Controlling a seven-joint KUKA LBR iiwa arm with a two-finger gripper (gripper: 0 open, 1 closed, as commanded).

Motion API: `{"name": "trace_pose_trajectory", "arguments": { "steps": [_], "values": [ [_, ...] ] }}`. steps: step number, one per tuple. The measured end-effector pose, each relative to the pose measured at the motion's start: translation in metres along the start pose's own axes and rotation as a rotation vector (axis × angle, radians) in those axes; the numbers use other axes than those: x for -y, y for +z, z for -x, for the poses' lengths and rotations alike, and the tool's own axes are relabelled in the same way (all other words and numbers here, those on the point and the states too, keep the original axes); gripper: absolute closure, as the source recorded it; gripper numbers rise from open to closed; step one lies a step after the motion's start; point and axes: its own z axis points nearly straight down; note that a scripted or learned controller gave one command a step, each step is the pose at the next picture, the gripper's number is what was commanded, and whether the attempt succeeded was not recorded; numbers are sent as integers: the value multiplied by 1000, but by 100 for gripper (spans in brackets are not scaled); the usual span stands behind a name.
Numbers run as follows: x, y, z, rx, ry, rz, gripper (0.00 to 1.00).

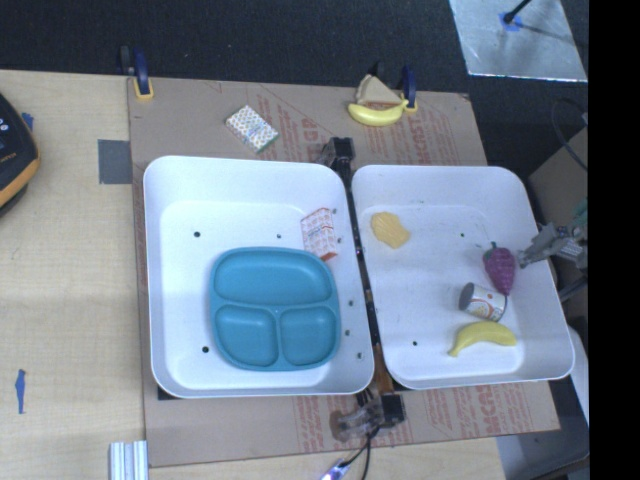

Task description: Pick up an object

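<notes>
Spanning a pale wood table (70, 298), a brown cardboard sheet (440, 128) carries two shallow white bins side by side, with dark carpet beyond the far edge. Blue clamps (142, 73) pin the sheet at its far side, and a second banana (376, 114) lies there beside one of them, outside the bins, along with a small patterned packet (251, 127). A yellow-and-black device (15, 158) sits at the table's left edge.

The left bin (165, 268) holds a blue divided tray (274, 306), and a red-and-white carton (320, 232) leans against the bin's right wall. In the right bin (440, 358), a yellow lump (389, 230) lies at the far left; a purple fruit (499, 267), a small can (483, 301) on its side and a banana (482, 337) cluster near the right wall, the can just beside the banana.

Grey metal of the tool (548, 243) reaches in over the right bin's right rim, its tip just beside the purple fruit. Whether it is spread or closed cannot be told, and nothing can be seen in its hold. Every object rests on a bin floor or on the cardboard.
</notes>
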Motion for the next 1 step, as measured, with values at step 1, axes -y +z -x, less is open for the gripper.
{"name": "trace_pose_trajectory", "arguments": {
  "steps": [1],
  "values": [
    [-30, 185, 1, 0, -1, -1, 0]
  ]
}}
